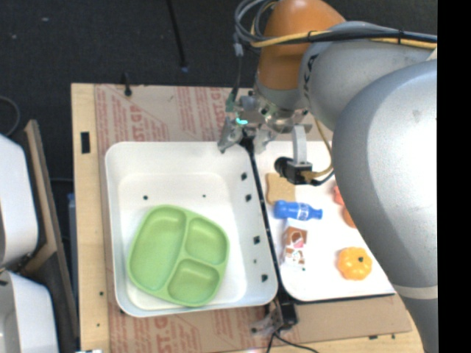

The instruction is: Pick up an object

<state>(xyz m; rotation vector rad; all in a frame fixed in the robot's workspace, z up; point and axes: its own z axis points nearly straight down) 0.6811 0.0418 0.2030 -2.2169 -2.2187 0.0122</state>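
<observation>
Two white bins [118,169], one green divided plate [179,254], one blue bottle [297,211], one orange pumpkin [353,263], one small carton [294,245]

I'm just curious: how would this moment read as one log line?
gripper: above right bin, near far edge | left bin: green tray

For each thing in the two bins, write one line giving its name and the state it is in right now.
green divided plate: flat in the left bin, compartments bare
blue bottle: on its side, right bin
orange pumpkin toy: resting in the right bin
small carton: lying flat, right bin
tan toast piece: lying flat, right bin
gripper: above the bins' far edge
</observation>
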